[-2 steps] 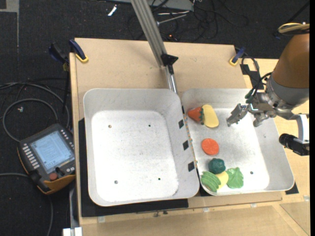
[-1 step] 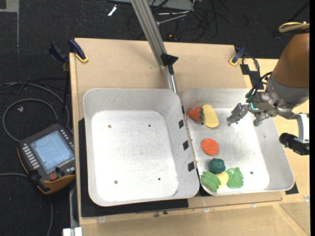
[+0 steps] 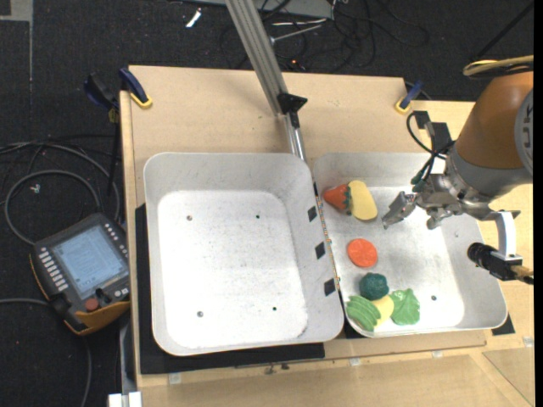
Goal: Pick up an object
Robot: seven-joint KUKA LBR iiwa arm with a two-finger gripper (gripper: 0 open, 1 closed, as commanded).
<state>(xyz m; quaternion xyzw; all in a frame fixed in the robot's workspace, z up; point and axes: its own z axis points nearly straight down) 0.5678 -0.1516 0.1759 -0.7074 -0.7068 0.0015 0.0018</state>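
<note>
- in the right bin (image 3: 475,312), the gripper (image 3: 416,212) hangs with fingers spread wide, gripping nothing.
- at its 9 o'clock lies a yellow toy (image 3: 363,200) touching a red-orange one (image 3: 338,196).
- at 7 o'clock: an orange disc (image 3: 362,252), then a green cluster (image 3: 383,302).

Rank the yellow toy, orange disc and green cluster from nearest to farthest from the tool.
Measured from the tool:
1. Yellow toy, to its left by the bin divider.
2. Orange disc, lower left.
3. Green cluster, at the bin's near edge.
</note>
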